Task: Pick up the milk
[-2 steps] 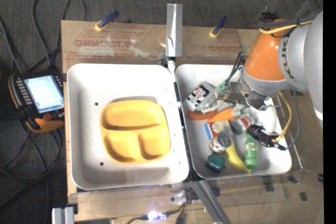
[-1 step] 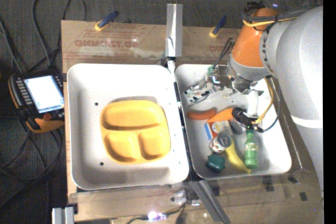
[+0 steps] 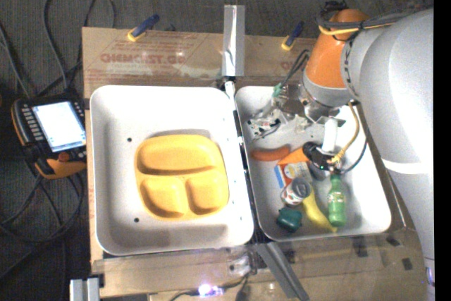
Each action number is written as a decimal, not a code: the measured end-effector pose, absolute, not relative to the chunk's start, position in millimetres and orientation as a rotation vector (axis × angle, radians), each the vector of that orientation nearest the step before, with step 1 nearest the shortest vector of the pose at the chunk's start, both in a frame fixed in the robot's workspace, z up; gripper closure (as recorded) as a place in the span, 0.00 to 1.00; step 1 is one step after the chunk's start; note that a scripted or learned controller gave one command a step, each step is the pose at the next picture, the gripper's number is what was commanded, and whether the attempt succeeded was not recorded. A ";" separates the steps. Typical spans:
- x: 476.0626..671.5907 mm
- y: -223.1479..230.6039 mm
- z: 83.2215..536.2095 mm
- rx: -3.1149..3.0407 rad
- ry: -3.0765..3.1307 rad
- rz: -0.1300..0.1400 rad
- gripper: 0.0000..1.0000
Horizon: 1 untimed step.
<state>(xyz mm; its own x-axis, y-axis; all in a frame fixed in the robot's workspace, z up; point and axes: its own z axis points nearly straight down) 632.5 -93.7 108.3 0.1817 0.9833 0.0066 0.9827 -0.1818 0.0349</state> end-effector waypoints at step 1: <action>634.6 -91.8 121.7 2.394 1.995 0.047 1.00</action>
<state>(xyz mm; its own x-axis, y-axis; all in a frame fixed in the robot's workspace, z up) 634.6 -91.8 121.7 0.1799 0.9837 0.0074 0.9829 -0.1801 0.0387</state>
